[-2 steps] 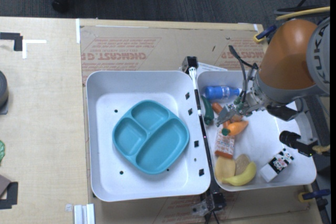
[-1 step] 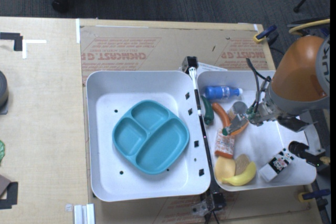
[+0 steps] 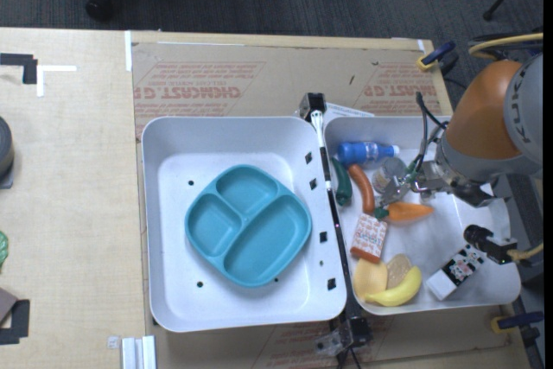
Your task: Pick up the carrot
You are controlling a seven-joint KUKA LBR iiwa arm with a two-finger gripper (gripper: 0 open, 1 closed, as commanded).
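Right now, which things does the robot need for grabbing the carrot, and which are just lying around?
For the job:
- small orange carrot in the right white bin
- gripper, right beside it

Just lying around:
- blue plastic bottle
- reddish-brown sausage
- green vegetable
- yellow banana
- red-and-white packet
- blue divided plate in the left bin

plate [image 3: 249, 225]: glossy teal plastic | bins [image 3: 164, 186]: smooth white plastic

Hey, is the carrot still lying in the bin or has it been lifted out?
In the bin. The carrot lies on the floor of the right bin, with the gripper right at its left end.
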